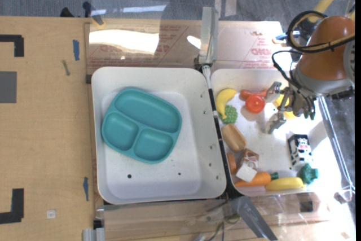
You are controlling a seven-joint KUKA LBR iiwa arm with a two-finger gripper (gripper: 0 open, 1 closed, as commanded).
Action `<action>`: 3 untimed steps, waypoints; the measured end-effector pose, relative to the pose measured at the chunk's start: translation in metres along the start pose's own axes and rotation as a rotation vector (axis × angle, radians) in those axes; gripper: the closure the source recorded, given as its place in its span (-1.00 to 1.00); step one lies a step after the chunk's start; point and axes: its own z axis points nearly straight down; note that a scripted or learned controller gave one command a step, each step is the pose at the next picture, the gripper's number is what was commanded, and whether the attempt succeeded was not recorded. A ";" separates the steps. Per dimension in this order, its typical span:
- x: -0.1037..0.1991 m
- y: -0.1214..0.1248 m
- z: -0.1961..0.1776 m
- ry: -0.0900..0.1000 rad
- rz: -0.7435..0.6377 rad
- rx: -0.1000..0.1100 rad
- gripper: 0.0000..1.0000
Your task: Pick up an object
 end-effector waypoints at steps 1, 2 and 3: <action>-0.006 0.031 -0.001 0.010 0.131 0.009 -1.00; 0.071 0.026 -0.002 0.002 0.235 0.003 -1.00; -0.009 0.063 -0.002 0.025 0.202 0.011 -1.00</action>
